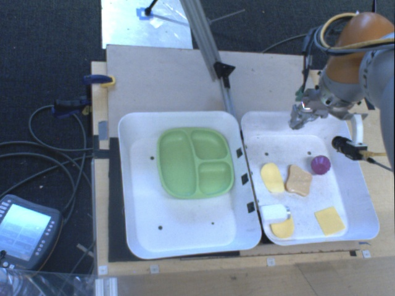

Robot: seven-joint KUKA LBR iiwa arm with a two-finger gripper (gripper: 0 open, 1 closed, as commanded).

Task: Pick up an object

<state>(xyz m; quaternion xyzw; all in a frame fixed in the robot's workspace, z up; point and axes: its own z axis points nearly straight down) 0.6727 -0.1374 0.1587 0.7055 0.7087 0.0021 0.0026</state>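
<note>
The gripper [299, 119], metallic and small, hangs over the right bin's [368, 227] far rim; its state cannot be told. Below it lie a smooth purple ball [320, 164], a tan toast-like slab [299, 180] and a glossy yellow oval [271, 177]. Well left sits a green compartmented plate [195, 163].
</note>
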